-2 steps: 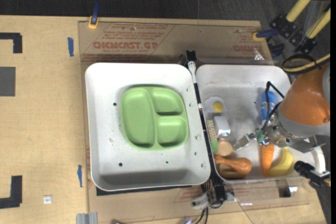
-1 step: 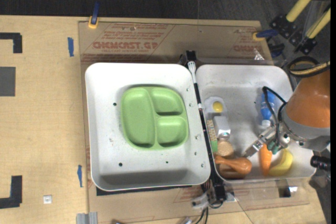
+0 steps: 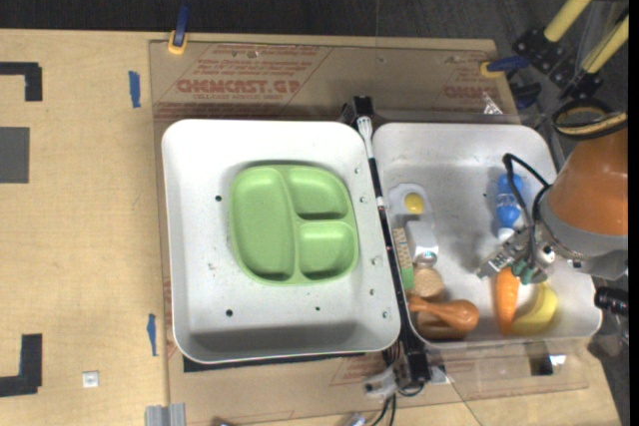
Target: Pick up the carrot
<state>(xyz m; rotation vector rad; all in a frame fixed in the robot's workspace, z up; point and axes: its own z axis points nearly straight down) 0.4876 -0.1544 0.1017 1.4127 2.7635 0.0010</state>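
Orange plastic carrot (image 3: pixel 507 300) lies in the right white bin (image 3: pixel 454 155) near its 5 o'clock corner, long axis running 12-to-6, green top directly under the gripper (image 3: pixel 519 256), whose finger state I cannot tell; a yellow banana-like toy (image 3: pixel 540 306) touches its 3 o'clock side.

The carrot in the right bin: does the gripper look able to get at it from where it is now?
Probably yes. The gripper hangs right over the carrot's green top, and nothing lies on the carrot. The yellow fruit beside it may crowd one finger.
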